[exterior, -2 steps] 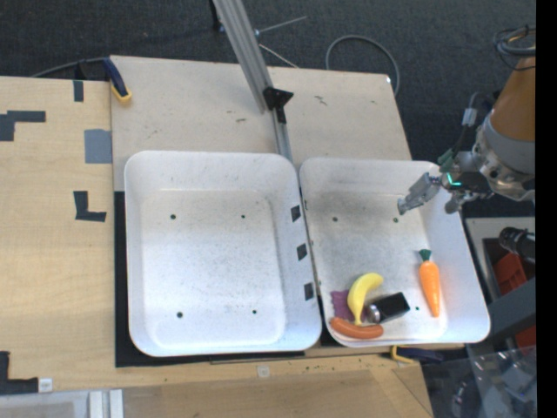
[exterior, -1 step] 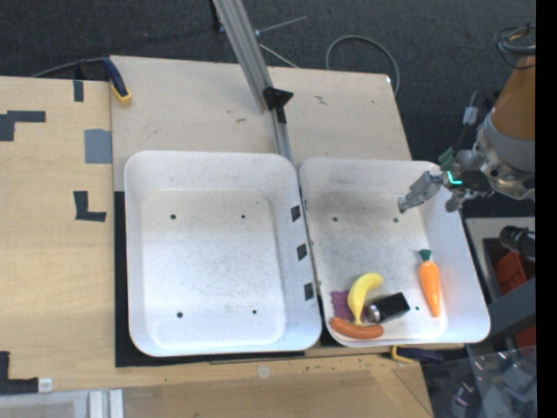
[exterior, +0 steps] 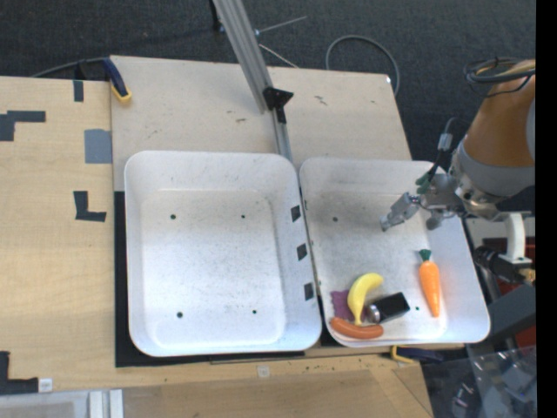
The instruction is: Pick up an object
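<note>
I have one fixed camera, mounted above the bench [exterior: 218,103] and looking down on it at a slant, so the far edge of the bench sits toward the top of my picture and the near edge toward the bottom. It stands well back: both white bins fit in whole, the left bin [exterior: 139,259] in the middle of the frame and the right bin [exterior: 348,190] beside it. Dark floor shows beyond the bench at the top. The arm [exterior: 500,142] comes in from the right edge. A slanted metal pole [exterior: 248,42] crosses the upper middle of my picture.
</note>
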Tool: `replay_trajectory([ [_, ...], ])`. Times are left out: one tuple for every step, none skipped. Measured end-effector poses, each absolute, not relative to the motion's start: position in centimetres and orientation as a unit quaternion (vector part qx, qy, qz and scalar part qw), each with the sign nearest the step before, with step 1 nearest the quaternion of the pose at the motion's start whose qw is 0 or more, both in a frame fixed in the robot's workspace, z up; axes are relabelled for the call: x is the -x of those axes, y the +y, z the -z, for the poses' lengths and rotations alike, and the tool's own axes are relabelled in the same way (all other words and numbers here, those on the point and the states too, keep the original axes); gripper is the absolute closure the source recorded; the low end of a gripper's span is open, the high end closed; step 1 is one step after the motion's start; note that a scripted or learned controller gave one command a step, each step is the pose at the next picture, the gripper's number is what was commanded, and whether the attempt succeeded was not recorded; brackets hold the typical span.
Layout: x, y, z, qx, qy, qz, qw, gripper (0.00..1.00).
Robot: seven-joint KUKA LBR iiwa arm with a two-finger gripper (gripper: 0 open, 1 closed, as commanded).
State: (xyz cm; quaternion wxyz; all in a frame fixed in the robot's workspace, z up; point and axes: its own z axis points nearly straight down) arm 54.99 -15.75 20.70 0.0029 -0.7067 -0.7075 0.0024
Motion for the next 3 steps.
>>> replay_trajectory([
  [-54.1,-15.1,-15.0,0.707,-0.708,-0.0022,0.003,0.0],
  [-53.6,-15.3,-8.9,0.707,-0.707,-0.001,0.0,0.0],
  [-53.6,-15.2,-10.1,0.707,-0.708,-0.001,0.001,1.0],
])
